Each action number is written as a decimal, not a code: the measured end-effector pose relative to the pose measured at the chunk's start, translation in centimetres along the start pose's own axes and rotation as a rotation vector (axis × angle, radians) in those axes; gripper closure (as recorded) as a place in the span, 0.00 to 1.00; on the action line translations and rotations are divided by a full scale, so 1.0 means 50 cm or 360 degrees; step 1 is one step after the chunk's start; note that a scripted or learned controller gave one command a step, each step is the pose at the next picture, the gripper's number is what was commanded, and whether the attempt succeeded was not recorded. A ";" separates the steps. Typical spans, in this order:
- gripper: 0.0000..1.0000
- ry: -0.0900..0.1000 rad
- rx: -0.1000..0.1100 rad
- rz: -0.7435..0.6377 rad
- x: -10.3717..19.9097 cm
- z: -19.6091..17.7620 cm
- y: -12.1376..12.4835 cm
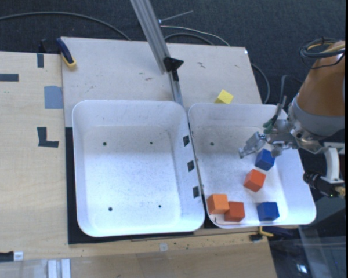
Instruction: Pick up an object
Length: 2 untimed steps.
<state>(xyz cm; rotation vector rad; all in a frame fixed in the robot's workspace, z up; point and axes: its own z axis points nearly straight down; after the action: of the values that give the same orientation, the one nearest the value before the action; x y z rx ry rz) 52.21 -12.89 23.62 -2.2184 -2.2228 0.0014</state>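
A pale wooden desk carries two shallow white bins side by side, with dark carpet and loose cables behind. The left bin has a speckled floor. In the right bin, the gripper hangs over a blue cube; whether it is parted or closed cannot be told. Near that cube lies a red-orange cube. Along the front wall sit an orange cube, a red cube touching it, and another blue cube. A yellow block rests on the desk behind the right bin.
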 end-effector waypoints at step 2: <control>0.00 0.0000 -0.0002 -0.0005 -0.088 0.293 0.061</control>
<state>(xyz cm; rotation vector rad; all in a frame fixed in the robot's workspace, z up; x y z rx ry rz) 55.27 -17.26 8.99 -2.2156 -2.2271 0.0002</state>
